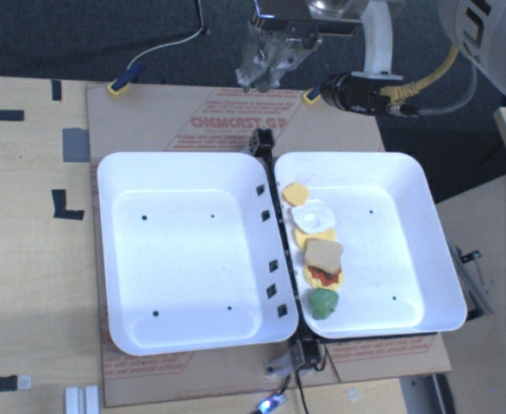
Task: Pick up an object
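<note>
Gripper (259, 74): hung above the bench behind the bins; grip state you could not tell. Toast (324, 253), egg (313, 217), green piece (323, 303) lay unpicked in right bin (408, 257).

We see a wooden bench (28, 274) with a cardboard sheet (227, 123) on it. Two white bins, left (115, 188) and right (425, 231), sit touching on the sheet.

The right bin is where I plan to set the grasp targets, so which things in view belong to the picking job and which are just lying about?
Job:
gripper, above the bench behind the bins
right bin
sandwich
fried egg
green piece
yellow slice

Lying about:
left bin
cardboard sheet
yellow-tipped cable
</note>
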### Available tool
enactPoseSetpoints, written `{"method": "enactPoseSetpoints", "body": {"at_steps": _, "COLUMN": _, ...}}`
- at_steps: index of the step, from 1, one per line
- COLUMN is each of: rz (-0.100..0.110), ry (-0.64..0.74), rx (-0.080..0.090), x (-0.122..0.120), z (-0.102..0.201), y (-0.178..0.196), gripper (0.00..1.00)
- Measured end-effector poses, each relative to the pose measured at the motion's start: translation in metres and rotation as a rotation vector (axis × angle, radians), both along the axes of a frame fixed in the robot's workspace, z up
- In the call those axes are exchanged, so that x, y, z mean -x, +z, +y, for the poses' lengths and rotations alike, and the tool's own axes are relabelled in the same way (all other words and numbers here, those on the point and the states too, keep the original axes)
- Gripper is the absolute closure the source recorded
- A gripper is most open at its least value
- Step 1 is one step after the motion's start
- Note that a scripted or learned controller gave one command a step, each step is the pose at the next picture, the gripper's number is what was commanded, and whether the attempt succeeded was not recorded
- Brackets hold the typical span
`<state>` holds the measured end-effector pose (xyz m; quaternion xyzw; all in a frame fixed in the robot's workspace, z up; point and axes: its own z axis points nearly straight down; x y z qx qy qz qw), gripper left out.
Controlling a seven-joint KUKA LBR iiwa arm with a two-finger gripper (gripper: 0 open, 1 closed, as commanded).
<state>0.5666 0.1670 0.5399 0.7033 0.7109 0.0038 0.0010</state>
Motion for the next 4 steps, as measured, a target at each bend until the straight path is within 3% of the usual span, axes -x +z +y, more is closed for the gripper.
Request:
{"method": "enactPoseSetpoints", "body": {"at_steps": 1, "rz": 0.009, "ry": -0.005, "rx": 0.003, "x": 0.072, "z": 0.009, "y": -0.004, "gripper": 1.0}}
{"method": "enactPoseSetpoints", "body": {"at_steps": 2, "rz": 0.009, "ry": -0.004, "rx": 0.004, "x": 0.084, "z": 0.048, "y": -0.005, "gripper": 1.0}}
{"method": "enactPoseSetpoints", "body": {"at_steps": 3, "rz": 0.022, "ry": -0.011, "rx": 0.011, "x": 0.084, "z": 0.032, "y": -0.127, "gripper": 1.0}}
{"method": "enactPoseSetpoints", "body": {"at_steps": 4, "rz": -0.005, "ry": -0.007, "rx": -0.002, "x": 0.083, "z": 0.038, "y": 0.003, "gripper": 1.0}}
